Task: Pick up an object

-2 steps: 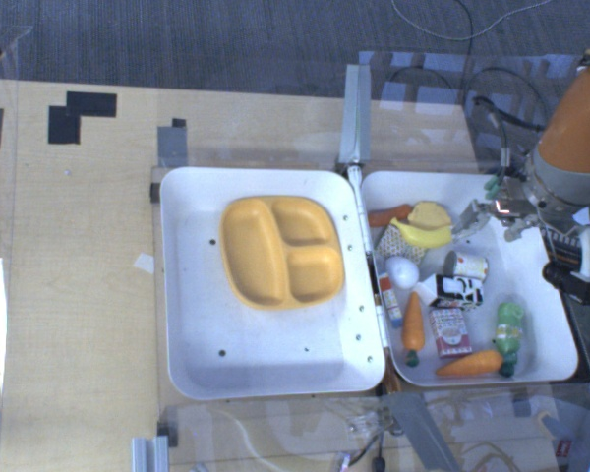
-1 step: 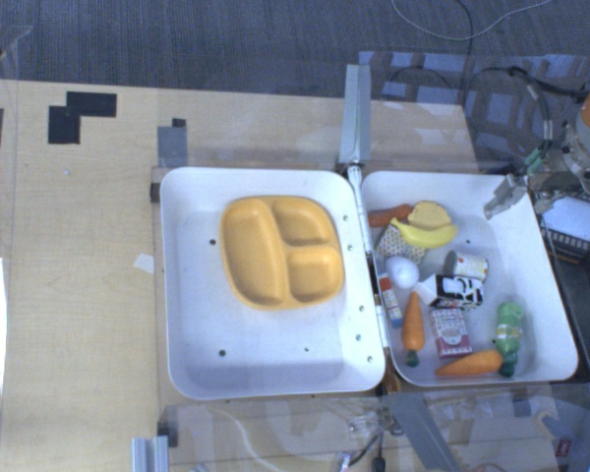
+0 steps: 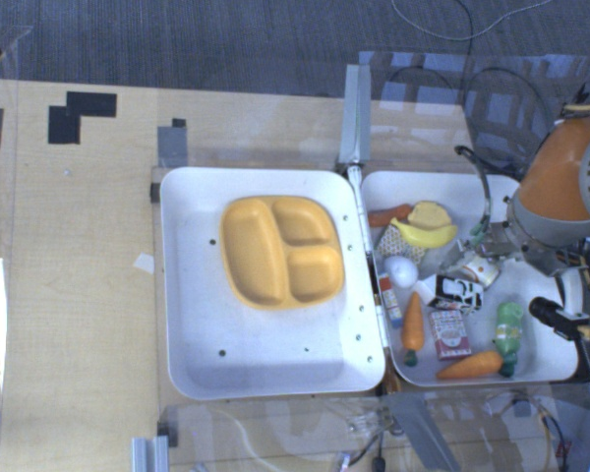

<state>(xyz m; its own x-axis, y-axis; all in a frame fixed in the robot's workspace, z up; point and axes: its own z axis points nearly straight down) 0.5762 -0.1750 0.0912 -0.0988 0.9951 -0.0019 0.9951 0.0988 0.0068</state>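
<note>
Camera view: grey arm with orange band (image 3: pixel 562 180) hangs over the right white plastic bin's (image 3: pixel 560 367) far right corner. Gripper (image 3: pixel 480 252) is low among clutter, just right of the yellow plastic banana (image 3: pixel 428 232). Two orange carrots (image 3: pixel 413 324) and a green bottle (image 3: pixel 508 328) lie nearer the camera than the banana. Yellow divided tray (image 3: pixel 280 250) sits left of it.
</note>
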